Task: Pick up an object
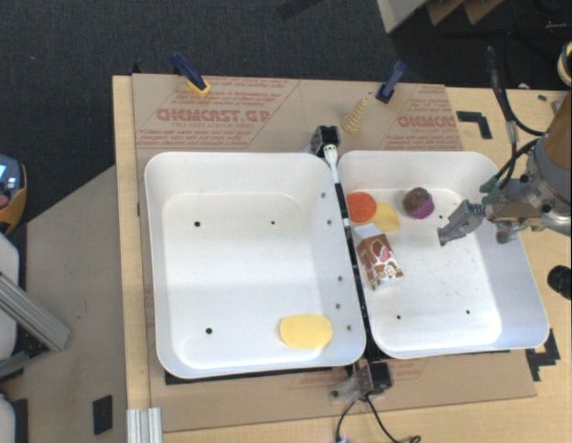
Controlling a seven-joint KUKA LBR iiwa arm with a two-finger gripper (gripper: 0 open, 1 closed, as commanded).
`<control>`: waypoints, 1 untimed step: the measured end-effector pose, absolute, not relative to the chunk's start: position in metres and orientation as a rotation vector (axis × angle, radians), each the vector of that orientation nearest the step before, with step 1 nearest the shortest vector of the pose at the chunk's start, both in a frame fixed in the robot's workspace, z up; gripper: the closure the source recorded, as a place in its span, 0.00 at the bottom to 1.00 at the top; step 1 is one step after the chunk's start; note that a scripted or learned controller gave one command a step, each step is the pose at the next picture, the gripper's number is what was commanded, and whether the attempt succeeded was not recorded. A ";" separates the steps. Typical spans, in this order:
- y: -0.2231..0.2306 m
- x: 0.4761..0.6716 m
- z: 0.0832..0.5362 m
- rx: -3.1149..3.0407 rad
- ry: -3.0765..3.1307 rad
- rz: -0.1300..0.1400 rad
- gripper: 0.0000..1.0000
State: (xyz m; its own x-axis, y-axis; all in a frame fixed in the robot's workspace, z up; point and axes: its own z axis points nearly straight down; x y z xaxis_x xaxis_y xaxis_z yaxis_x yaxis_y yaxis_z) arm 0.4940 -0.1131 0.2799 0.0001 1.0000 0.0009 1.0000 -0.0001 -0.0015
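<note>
In the right bin (507, 326) lie an orange disc (362, 207), a small yellow piece (387, 218) touching it, a purple ball (417, 202) and a brown-and-white packet (379, 260). A yellow oval object (305, 331) rests near the front of the left bin (175, 247). My gripper (478, 229) hangs over the right side of the right bin, just right of the purple ball and apart from it. It is open, with bare white bin floor showing between its fingers.
The bins meet at a dark seam (346, 247) with a clamp at the far end (325, 140). Blue clips (191, 74) (391, 81) hold the cardboard base. Cables (507, 109) trail from the arm at the right edge.
</note>
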 end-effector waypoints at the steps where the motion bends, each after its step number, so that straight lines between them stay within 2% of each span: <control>1: -0.040 0.477 0.179 -2.206 -2.221 0.008 0.00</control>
State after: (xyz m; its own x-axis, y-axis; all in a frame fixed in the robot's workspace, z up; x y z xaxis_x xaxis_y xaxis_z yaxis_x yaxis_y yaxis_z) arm 0.4772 -0.0404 0.1790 -0.0064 1.0000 0.0046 0.9999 0.0064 -0.0113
